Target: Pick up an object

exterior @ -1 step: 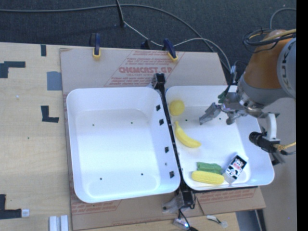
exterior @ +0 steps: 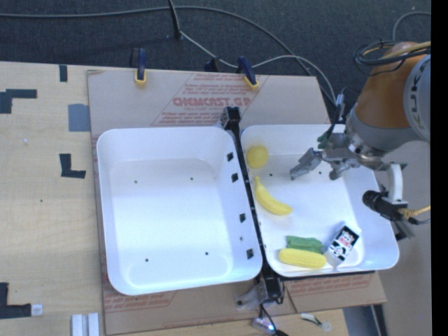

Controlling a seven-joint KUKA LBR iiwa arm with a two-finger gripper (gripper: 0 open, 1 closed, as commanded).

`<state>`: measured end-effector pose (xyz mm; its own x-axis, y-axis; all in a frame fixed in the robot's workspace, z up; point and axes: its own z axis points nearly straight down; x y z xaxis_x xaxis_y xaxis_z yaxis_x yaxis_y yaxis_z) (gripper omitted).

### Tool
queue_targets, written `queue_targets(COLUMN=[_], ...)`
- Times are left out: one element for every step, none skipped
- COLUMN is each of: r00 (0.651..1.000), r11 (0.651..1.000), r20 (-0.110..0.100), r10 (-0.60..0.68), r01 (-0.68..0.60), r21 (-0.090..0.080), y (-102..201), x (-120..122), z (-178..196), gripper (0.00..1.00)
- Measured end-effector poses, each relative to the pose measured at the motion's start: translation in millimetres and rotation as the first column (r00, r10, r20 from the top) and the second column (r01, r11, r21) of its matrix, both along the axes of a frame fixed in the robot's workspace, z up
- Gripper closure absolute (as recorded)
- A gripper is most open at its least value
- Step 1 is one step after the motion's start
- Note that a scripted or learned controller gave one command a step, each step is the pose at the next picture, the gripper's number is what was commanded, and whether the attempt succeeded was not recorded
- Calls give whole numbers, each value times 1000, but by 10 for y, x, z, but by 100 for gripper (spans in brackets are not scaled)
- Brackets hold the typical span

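The right bin (exterior: 364, 191) holds a yellow ball (exterior: 257, 156) near its far left corner and a yellow banana (exterior: 270, 199) just below it. At the bin's front lie a green piece (exterior: 305, 243), a yellow corn cob (exterior: 302, 258) and a small black-and-white box (exterior: 344, 243). My gripper (exterior: 320, 167) hangs over the far right part of this bin, open, with its two fingers spread and nothing between them. It stands well right of the ball and banana.
The left bin (exterior: 168, 208) sits beside the right one, with black clips along the shared rim (exterior: 241, 187). Both rest on a cardboard sheet (exterior: 203, 100) held by two clamps. Cables run across the dark floor behind.
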<state>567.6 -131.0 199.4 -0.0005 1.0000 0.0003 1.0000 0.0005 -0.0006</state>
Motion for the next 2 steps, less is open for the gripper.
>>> queue_targets(r00=[1000,1000], r11=[1000,1000], r20=[-4,-6], r10=[0,0], r01=[0,0], r21=[0,1], y=[-36,-11], x=[16,36], z=[-436,-1064], gripper=[0,0])
